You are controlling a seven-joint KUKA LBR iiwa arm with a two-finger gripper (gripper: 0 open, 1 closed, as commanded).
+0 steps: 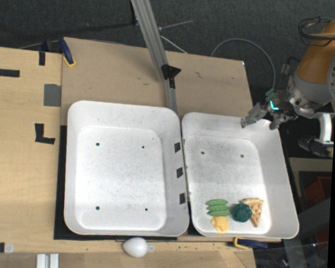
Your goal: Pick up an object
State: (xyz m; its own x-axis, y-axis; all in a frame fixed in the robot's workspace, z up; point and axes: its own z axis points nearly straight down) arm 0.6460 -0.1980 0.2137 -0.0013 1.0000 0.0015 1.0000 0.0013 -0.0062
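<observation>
The big shallow white plastic left bin [120, 167] sits beside the shallow white right bin [236, 174]. My two-finger gripper [263, 120] hovers over the right bin's far right corner, fingers spread apart, holding nothing. Near its front edge cluster a tan pizza-slice toy [255, 211], green ridged toy [217, 207], dark teal lump [242, 213] and small yellow piece [220, 223].

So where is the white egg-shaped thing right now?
In the camera view, the white egg lies outside both bins on the bench's near edge, just below the left bin at its lower right corner, left of the toy food in the right bin.
</observation>
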